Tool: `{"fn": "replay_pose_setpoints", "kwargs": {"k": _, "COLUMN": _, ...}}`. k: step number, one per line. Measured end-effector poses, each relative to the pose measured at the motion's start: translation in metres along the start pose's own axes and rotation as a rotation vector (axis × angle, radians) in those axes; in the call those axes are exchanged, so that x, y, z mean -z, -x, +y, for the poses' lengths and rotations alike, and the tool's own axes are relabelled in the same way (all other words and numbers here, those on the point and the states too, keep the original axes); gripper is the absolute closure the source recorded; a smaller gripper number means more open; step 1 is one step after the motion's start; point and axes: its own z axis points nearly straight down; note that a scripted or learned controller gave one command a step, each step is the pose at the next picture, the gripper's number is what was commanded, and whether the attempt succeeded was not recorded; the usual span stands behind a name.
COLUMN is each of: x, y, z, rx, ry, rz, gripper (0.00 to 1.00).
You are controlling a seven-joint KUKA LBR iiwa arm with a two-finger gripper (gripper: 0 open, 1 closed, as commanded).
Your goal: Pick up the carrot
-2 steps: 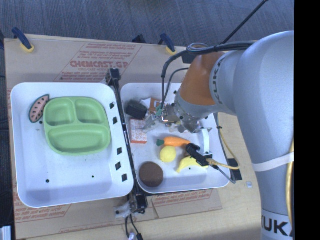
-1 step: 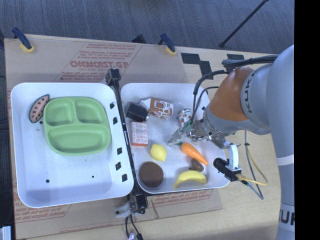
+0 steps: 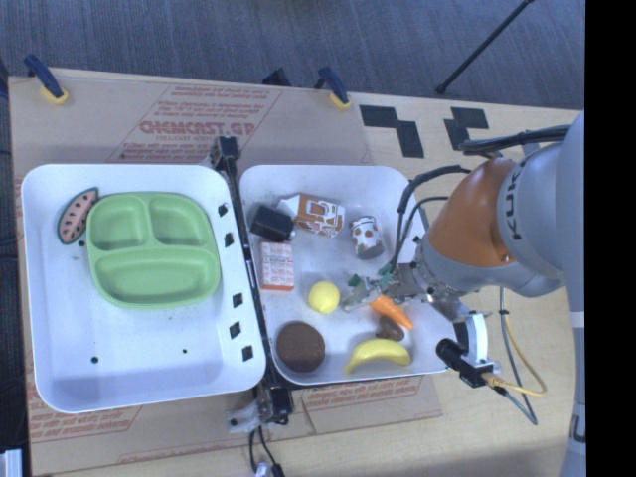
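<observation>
A: What is seen at the left?

B: A green divided plate (image 3: 154, 248) is set in the left bin (image 3: 60, 366), and a watermelon slice (image 3: 76, 215) is laid touching the plate's left rim. On the cardboard behind, red print is read as "CHEMCAST GP".

A: And in the right bin (image 3: 298, 376)?

B: From left to right: a black object (image 3: 271, 224), a red-printed packet (image 3: 276, 264) whose text is too small to be read, a brown ball (image 3: 300, 347), a carton (image 3: 320, 215), a lemon (image 3: 323, 297), a cup (image 3: 366, 238) and a banana (image 3: 378, 353). The carrot (image 3: 393, 312) is laid near the right wall, just above the banana.

A: The arm?

B: It is bent in from the right, orange band uppermost, wrist lowered over the bin. The gripper (image 3: 383, 289) is placed just above the carrot; whether it is open cannot be told.
</observation>
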Motion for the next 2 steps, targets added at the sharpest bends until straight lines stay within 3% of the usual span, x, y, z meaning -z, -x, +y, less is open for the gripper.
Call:
{"fn": "replay_pose_setpoints", "kwargs": {"k": 1, "x": 0.01, "y": 0.0, "z": 0.001, "rx": 0.005, "ry": -0.001, "rz": -0.001, "gripper": 1.0}}
{"fn": "replay_pose_setpoints", "kwargs": {"k": 2, "x": 0.097, "y": -0.053, "z": -0.026, "rx": 0.002, "ry": 0.001, "rz": 0.0, "gripper": 1.0}}
